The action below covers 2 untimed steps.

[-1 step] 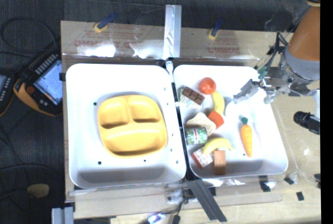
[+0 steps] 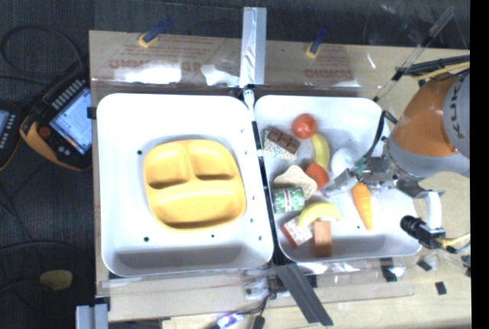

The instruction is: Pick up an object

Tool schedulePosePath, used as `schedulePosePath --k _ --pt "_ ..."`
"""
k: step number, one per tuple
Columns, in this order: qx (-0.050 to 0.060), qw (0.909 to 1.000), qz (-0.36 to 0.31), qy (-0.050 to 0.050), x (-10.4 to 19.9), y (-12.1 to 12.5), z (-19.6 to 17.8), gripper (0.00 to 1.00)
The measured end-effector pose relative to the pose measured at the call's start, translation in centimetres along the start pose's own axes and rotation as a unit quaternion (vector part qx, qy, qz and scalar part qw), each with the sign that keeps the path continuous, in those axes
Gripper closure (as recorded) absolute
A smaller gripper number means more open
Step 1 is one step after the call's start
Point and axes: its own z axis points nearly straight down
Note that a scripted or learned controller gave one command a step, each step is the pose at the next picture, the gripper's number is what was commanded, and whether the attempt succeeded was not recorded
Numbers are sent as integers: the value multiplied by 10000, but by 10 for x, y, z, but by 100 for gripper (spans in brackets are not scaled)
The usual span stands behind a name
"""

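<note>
The right bin (image 2: 372, 112) holds several toy foods. A red tomato (image 2: 305, 124) lies at the back, with a chocolate bar (image 2: 281, 141) to its left and a yellow banana (image 2: 322, 151) below it. A bread slice (image 2: 296, 181), a small red piece (image 2: 317, 173), a green can (image 2: 288, 201), a second banana (image 2: 318, 211) and a brown block (image 2: 322, 237) fill the middle and front. An orange carrot (image 2: 362, 206) lies toward the right side. My gripper (image 2: 357, 172) hangs low in this bin, just above the carrot's top end and right of the red piece.
The left bin (image 2: 114, 167) carries a yellow compartment tray (image 2: 195, 182). A ridge (image 2: 262, 175) divides the two bins. The arm's orange band (image 2: 428, 125) sits over the right bin's right wall. A handheld pendant (image 2: 65, 125) lies off the bench at left.
</note>
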Motion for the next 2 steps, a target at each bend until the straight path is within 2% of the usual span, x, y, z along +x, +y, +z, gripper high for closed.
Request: schedulePosePath --k 1,2 --pt "10 10000 0 2 0 0 -7 100" --pt "25 9998 198 -9 53 42 -98 100"
